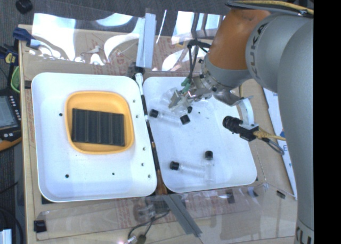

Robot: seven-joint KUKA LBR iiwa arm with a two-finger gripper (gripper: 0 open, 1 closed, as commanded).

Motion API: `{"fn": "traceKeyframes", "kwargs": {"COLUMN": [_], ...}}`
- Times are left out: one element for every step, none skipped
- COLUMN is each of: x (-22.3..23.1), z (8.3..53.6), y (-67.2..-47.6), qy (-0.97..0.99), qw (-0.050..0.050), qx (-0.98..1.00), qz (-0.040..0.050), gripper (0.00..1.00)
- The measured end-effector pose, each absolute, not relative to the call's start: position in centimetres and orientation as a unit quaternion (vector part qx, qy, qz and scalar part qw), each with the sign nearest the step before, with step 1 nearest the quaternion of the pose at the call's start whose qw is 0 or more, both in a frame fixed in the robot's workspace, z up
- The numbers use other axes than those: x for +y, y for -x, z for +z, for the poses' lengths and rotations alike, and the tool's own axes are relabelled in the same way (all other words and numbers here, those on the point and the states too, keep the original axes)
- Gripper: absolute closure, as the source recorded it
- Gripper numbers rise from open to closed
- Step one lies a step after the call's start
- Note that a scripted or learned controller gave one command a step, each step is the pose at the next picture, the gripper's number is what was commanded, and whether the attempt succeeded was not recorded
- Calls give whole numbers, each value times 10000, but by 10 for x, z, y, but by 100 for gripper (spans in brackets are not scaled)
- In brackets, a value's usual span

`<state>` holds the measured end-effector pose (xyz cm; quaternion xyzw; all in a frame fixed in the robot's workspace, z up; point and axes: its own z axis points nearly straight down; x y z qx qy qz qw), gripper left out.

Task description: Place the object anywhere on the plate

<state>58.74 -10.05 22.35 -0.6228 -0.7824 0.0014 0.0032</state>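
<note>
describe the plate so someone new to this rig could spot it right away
Look at the left white bin. Lying flat in its middle is the plate: a rounded-square yellow dish with a dark ribbed rectangular insert in its centre. It is the only coloured thing in either bin; the small clear, black-capped pieces lie in the right bin.

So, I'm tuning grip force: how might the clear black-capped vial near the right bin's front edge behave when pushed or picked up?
The vial lies on its side on the right bin floor and looks cylindrical, so a push would probably roll it. Its clear, glossy body suggests thin plastic or glass: likely light, stiff and somewhat slippery. The pincer may squirt it sideways if it closes off-centre.
</note>
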Motion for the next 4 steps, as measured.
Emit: {"fn": "traceKeyframes", "kwargs": {"x": [-46,-46,-53,-109], "z": [191,191,192,207], "y": [-579,-579,-633,-657], "qy": [5654,5657,5633,4858], "qw": [19,17,9,-19], "qx": [-8248,-8246,-8263,-8741], "qz": [10,10,-2,-9], "gripper": [100,0,0,0]}}
